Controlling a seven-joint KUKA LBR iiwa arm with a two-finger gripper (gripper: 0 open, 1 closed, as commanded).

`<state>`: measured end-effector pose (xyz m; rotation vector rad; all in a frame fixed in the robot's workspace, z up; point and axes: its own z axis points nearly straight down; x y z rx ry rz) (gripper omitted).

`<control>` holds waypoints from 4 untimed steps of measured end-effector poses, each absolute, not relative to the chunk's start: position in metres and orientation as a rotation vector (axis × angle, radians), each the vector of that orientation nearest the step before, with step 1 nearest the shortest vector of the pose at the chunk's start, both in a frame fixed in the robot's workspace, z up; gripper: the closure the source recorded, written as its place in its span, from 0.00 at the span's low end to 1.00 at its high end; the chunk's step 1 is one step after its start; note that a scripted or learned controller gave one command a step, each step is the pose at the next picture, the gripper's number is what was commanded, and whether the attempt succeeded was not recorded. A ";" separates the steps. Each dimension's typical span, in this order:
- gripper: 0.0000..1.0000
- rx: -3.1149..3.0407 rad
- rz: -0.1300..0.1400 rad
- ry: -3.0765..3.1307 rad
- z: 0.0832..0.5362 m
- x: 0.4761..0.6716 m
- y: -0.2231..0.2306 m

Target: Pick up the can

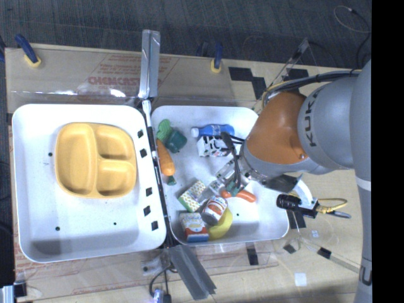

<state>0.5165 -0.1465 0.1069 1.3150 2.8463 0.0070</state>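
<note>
One gripper (pixel 226 182) is positioned low inside the right bin (pixel 268 229), near its middle. Its opening cannot be judged from this angle (the grey arm (pixel 338 125) and its orange band (pixel 278 134) hang over that side of the bin).

Target item: the can (pixel 215 208), with a red-and-white label, sits just below and left of the gripper in the camera view, near the front wall of the right bin. Contact between the gripper and the can cannot be confirmed.

Adjacent items:
- a banana (pixel 223 226), touching the can on its lower right
- a small box (pixel 194 227), just left of the banana
- a green-and-white packet (pixel 192 196), just left of the gripper
- an orange-red piece (pixel 247 196), just right of the gripper

Farther items in the same bin:
- a carrot (pixel 165 160) along the left wall
- a green object (pixel 170 136) near the rear left corner
- a blue bottle (pixel 211 131) at the rear
- a white-and-black item (pixel 211 146) just in front of the bottle

The left bin (pixel 31 232) holds a yellow divided plate (pixel 96 158).

Surface: both bins rest side by side on a pale brown bench (pixel 328 276). A sheet with faded red lettering (pixel 113 74) lies behind the left bin, and black tape patches (pixel 243 74) lie behind the right bin. Two blue clamps (pixel 28 52) sit along the rear edge. A grey metal bar (pixel 149 62) stands at the junction of the bins.

Room: dark carpeted floor (pixel 189 5) lies beyond the bench
</note>
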 end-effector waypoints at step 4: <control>0.00 1.013 0.000 2.973 0.175 0.525 -0.143</control>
